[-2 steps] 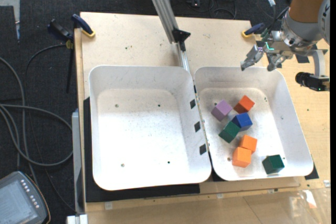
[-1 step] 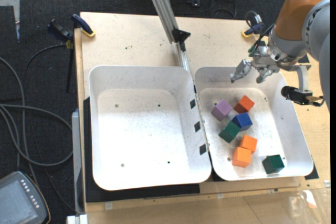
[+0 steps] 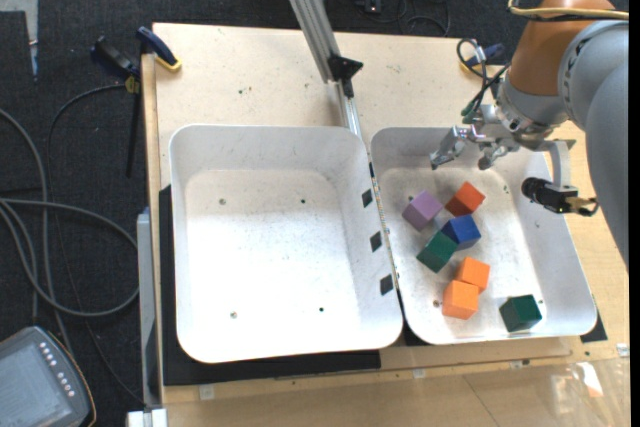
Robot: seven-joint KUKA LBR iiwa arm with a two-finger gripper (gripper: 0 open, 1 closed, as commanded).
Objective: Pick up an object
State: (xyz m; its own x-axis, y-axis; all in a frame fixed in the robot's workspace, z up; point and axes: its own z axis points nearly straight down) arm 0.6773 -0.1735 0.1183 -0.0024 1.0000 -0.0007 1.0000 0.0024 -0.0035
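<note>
Two bins (image 3: 270,140); seven blocks (image 3: 461,299); one gripper (image 3: 467,154)

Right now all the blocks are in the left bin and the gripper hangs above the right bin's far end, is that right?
Not quite. The blocks lie in the right bin, not the left bin, as the camera view shows. The rest stands: the gripper hangs above the right bin's far end.

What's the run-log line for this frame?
gripper: open, holding nothing | above right bin far end | blocks: seven in right bin | pick: not done
</note>
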